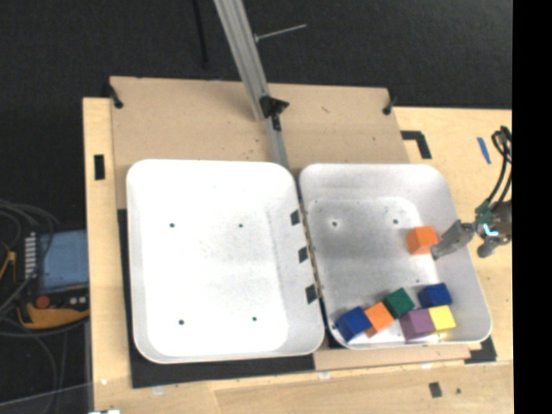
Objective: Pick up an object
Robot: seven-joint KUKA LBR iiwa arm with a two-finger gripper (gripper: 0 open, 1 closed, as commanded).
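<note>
Seven small blocks lying in the right bin (371,188), none lifted yet. Reaching in from the right edge with the gripper (448,241), tip just beside the orange cube (422,240), nearly touching; grip state impossible to tell from here. Sitting apart from the rest, near the bin's right wall, looking solid, flat-sided, easy to pinch. Clustering along the front wall: blue, orange, green, purple, yellow, blue. Grasping and lifting remaining.

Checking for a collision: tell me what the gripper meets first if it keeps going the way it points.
Probably the lone orange cube in the right white bin; the gripper points left at it, though height is unclear.
</note>
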